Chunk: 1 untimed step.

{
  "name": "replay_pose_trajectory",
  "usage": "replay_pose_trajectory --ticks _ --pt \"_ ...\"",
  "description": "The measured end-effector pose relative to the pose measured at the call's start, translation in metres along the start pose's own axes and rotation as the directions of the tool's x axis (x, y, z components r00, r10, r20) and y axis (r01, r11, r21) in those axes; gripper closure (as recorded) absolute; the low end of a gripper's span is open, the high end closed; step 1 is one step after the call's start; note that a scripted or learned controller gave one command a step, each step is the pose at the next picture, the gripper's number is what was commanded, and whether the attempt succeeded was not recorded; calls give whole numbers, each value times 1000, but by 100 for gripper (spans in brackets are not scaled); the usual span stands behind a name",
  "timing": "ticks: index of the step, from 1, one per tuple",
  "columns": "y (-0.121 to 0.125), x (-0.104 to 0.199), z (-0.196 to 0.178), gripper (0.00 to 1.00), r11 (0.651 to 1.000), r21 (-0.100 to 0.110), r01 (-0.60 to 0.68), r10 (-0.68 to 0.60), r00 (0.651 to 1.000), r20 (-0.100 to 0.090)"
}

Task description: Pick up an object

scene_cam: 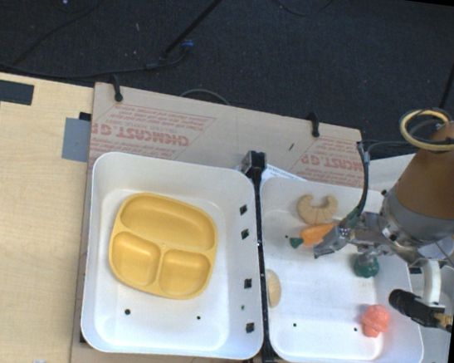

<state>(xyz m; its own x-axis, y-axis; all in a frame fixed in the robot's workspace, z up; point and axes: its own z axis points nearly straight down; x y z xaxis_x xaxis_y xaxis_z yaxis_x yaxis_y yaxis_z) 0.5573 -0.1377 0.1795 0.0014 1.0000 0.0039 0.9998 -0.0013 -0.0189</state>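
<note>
The right bin point(329, 350) holds several small objects. A tan crescent-shaped piece point(317, 206) lies near its back. Just in front of it is an orange carrot point(315, 233) with a green tip point(295, 241). My gripper point(334, 242) hangs low over the bin, right beside the carrot's right end; whether it touches the carrot is unclear. A teal object point(366, 266) sits just right of the gripper, partly under the wrist. A pink object point(373, 320) lies at the front right, and a tan round piece point(272, 289) rests against the divider.
The left bin point(93, 300) holds a yellow divided plate point(163, 245). A black divider point(254, 256) runs between the bins. The arm point(432, 184) with its cables covers the right bin's right edge. A black part point(414, 308) sticks out near the pink object.
</note>
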Motion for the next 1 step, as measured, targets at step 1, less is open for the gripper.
replay_pose_trajectory --ticks 1 --pt "3 0 -6 0 1000 -11 2 -2 1000 2"
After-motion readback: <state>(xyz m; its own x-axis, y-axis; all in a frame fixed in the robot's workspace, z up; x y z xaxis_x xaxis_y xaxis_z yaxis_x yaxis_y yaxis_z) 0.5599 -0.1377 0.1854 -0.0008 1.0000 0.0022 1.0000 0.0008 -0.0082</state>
